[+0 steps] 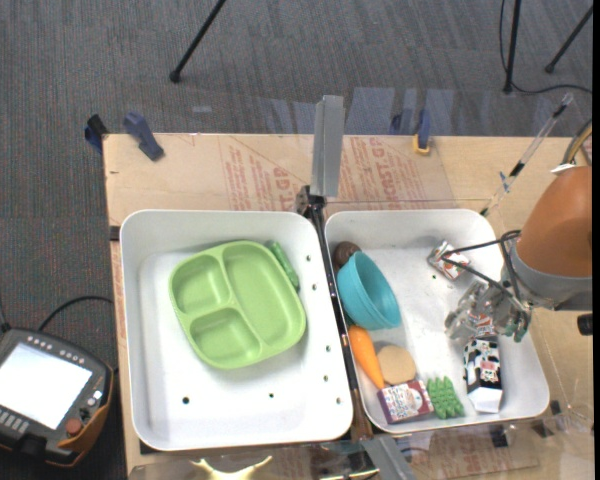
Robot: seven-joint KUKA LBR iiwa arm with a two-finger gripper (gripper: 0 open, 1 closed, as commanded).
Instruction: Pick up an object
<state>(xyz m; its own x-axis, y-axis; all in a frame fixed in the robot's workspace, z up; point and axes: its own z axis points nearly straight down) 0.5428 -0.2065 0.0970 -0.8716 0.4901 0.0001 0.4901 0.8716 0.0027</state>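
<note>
Over the right white bin (420,223), the gripper (485,313) hovers above the milk carton (483,371), its opening unclear.

handheld pendant (37,393) on floor left of bench; tripod legs (202,26) behind.

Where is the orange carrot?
The carrot lies in the right bin, near its left wall, just below the blue bowl and beside the round cookie.

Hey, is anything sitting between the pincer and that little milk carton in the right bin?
Nothing visible does. The pincer hangs just above the milk carton at the near right of the right bin; the green toy lies to the carton's left.
</note>
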